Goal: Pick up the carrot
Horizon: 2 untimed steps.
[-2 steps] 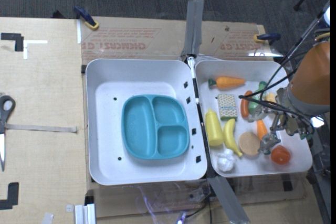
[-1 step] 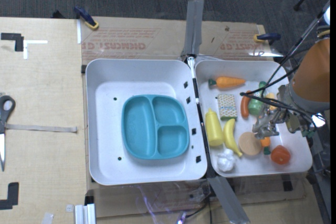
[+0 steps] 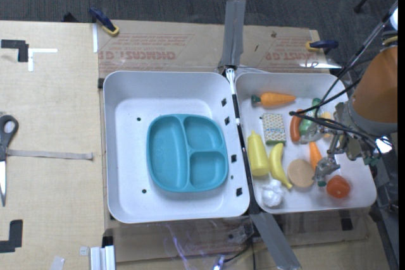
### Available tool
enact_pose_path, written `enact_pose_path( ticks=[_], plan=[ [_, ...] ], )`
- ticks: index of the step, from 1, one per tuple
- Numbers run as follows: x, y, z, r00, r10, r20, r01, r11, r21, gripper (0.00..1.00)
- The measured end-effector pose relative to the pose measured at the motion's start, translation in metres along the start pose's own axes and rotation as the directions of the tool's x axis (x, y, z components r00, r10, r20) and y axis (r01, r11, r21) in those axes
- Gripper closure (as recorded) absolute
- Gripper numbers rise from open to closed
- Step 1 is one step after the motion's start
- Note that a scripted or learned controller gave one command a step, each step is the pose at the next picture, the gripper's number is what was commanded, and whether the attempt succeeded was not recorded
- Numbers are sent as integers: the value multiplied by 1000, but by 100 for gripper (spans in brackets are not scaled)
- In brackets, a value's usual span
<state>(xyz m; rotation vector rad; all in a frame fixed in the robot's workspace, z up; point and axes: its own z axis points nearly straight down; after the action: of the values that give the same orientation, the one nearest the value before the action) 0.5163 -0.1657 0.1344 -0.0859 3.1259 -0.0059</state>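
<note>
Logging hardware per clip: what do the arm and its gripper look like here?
The arm shows a broad orange band above grey links. Thin black cables run along it toward the wrist. The gripper is a small grey metal assembly over the right bin.

arm (image 3: pixel 378 88): enters from right, wrist bent down | gripper (image 3: pixel 324 169): low, pointing downward

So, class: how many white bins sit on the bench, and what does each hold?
2. The left shallow white bin holds a teal divided plastic tray; the right shallow white bin holds toy food.
</note>
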Motion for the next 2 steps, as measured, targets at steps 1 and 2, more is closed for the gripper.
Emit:
enact_pose_path(
  ticks=[1, 2],
  plan=[
    [-21, 6, 36, 1000, -10, -5, 10, 1000, -1, 0],
    [-25, 5, 22, 1000, -11, 7, 11, 1000, 3, 100]
  ],
)
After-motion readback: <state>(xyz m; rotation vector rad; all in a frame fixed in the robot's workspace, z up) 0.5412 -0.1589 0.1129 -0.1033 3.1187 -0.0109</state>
